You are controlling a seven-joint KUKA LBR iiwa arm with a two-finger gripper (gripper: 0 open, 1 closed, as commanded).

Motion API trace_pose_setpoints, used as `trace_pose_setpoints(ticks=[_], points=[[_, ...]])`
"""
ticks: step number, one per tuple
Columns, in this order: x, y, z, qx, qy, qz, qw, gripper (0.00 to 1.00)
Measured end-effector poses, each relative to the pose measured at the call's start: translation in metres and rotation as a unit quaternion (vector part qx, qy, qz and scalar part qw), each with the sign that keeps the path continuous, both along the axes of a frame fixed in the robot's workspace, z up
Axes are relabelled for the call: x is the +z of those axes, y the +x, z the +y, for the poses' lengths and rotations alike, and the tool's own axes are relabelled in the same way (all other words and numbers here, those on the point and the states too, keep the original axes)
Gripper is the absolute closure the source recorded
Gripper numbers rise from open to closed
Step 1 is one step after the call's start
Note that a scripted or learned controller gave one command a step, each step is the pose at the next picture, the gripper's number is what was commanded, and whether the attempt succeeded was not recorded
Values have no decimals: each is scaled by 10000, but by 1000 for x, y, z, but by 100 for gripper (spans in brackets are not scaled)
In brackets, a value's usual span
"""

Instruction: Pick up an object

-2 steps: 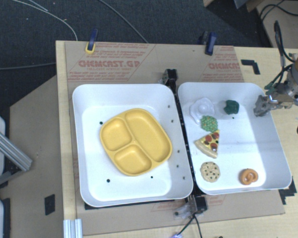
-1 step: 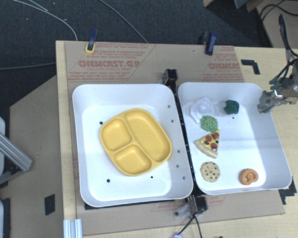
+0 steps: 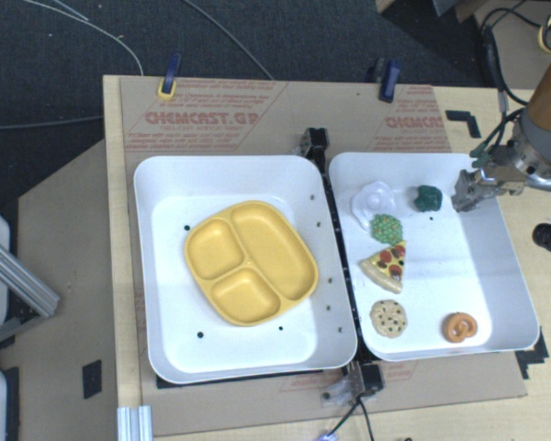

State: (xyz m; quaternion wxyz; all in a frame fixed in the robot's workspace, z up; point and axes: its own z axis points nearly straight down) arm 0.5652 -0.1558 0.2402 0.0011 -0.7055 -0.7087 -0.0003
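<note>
nearest the camera, at the front of the right bin [image 3: 510, 246], lie a round cookie [image 3: 387, 318] with dark chips and, further right, a small orange-brown ring like a doughnut [image 3: 459, 326]. behind the cookie sits a pizza slice [image 3: 387, 266], pale yellow with red spots and a tan crust, its tip pointing left. just behind that is a green knobbly piece like broccoli [image 3: 386, 228], touching or nearly touching the pizza slice. a clear, whitish lump [image 3: 373, 198] lies behind the broccoli; its shape is hard to make out against the white bin. a small dark green ball-like object [image 3: 428, 197] rests near the back of the bin, well apart from the doughnut.

the gripper [image 3: 466, 194] hangs at the right bin's back right area, just beside the dark green object and not touching it. its fingers are small and blurred, so i cannot tell whether they are apart or together, and nothing shows between them. the arm above it is cut off by the frame's right edge.

left bin [image 3: 156, 246] holds a yellow tray [image 3: 250, 262] with three compartments, set at a tilt.

brown board [image 3: 257, 118] under both bins carries faded red lettering reading "chemcast gp", printed twice, part of it hidden by the bins. two blue clamps [image 3: 170, 74] grip its back edge.
</note>
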Motion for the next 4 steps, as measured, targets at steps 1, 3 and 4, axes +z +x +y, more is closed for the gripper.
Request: trace_pose_setpoints(ticks=[1, 3, 4], points=[[-12, -5, 52, 0, 1, 9, 10000, 100], [-15, -17, 176, 12, 5, 10, 10000, 100], [-5, -32, 232, 11, 2, 5, 10000, 100]])
